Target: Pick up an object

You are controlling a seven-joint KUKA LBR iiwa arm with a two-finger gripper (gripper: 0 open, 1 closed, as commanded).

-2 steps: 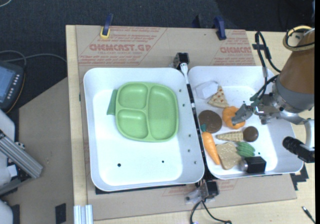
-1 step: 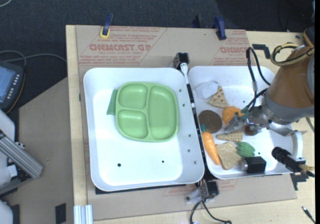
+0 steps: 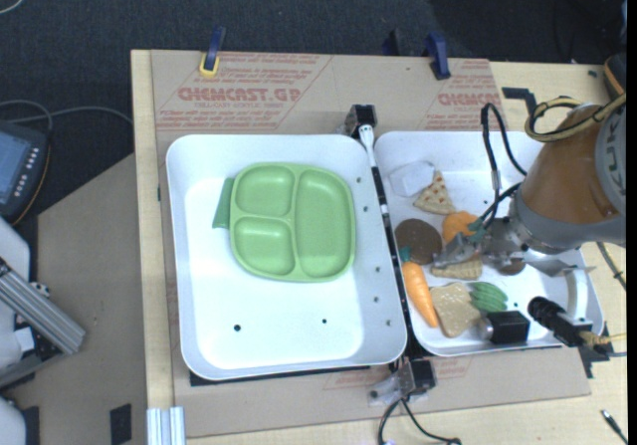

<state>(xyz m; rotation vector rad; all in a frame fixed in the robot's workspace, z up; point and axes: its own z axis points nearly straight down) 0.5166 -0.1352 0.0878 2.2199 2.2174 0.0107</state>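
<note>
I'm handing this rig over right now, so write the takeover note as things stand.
Gripper: low in the right bin, among the toy food; open or shut cannot be told.
Things: carrot, bread slice, brown disc, orange piece, green piece and a cracker wedge all lie in the right bin. A green plate sits in the left bin.
Done: the arm has reached the pile; nothing visibly lifted.
Left: grip one item and raise it clear.
</note>
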